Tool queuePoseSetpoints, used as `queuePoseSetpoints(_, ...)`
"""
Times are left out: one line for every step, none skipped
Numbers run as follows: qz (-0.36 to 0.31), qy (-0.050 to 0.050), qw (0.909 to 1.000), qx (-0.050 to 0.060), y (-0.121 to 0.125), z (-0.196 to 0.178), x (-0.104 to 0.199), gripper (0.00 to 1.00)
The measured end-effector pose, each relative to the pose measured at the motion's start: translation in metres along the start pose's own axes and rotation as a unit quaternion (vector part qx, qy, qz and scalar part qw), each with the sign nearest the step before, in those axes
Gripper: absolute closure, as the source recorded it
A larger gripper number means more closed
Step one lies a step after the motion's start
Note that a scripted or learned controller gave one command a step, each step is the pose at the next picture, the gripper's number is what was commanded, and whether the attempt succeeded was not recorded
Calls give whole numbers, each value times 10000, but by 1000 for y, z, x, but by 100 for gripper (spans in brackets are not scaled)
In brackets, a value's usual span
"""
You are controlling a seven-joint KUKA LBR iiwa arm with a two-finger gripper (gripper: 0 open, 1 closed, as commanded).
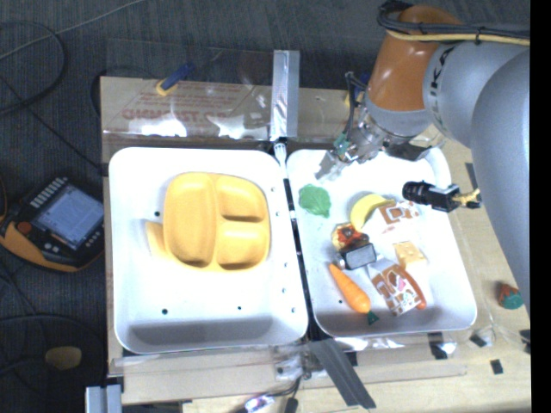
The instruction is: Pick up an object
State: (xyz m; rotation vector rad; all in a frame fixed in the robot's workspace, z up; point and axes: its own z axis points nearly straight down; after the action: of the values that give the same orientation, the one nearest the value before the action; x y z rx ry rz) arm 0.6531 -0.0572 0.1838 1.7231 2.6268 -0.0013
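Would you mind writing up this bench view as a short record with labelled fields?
left bin: holds a yellow divided tray
right bin: holds a green leafy piece, a banana, a carrot, small printed cartons and a black item
gripper: above the right bin's upper left corner, near the green leafy piece
held object: none seen between the fingers
arm: reaches in from the right

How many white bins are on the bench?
2. The left bin holds a yellow tray; the right bin holds the small toys, under the gripper.
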Motion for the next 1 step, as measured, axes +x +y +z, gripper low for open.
queuePoseSetpoints(-1091, -7, 9940, 2, -60, 19, -37, 100)
